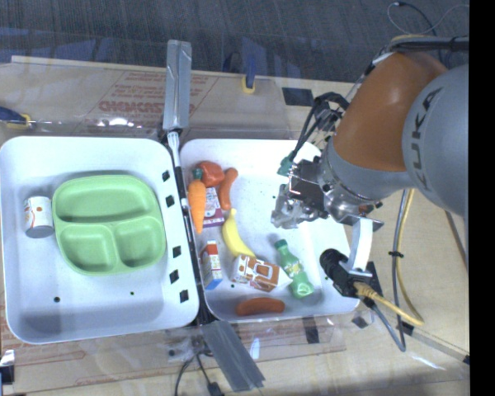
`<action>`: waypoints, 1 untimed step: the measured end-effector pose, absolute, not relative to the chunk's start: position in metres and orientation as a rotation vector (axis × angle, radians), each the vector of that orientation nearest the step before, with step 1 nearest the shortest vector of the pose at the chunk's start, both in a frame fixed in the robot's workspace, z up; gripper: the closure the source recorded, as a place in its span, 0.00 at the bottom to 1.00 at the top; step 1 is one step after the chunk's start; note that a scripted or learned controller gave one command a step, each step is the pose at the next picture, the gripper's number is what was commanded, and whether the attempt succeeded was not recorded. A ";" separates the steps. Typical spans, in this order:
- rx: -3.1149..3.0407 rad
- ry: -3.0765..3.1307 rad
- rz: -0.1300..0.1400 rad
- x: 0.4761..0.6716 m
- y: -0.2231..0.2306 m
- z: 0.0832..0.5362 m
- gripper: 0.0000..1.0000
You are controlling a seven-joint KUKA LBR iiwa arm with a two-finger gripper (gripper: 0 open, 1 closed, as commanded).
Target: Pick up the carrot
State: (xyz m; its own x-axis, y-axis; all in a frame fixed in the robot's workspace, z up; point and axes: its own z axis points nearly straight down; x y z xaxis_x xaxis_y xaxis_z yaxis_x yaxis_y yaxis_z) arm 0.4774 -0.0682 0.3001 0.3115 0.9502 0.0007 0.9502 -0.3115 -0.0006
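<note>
Carrot (196, 204) lies at right bin's (256, 150) left wall, beside banana (233, 236). Gripper (285, 214) hovers mid-bin, well apart; can't tell its state.

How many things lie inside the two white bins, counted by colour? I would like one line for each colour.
Green: 2, divided plate, bottle
Orange: 2, carrot, sausage
Yellow: 1, banana
Red: 1, ketchup bottle
White: 1, small can
Mixed print: 2, carton, packet
Total: 9

Carrot (196, 205) lies at the right bin's (256, 159) nine o'clock wall; banana (233, 236) just beside it, toward four o'clock
</note>
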 end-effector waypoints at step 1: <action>-2.735 -1.532 0.010 0.479 -0.066 0.233 1.00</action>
State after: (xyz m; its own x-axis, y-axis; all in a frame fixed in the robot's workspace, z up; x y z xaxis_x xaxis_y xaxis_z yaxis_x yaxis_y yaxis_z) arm 0.4792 -0.0661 0.2326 0.5224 0.8527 -0.0027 0.8526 -0.5224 -0.0089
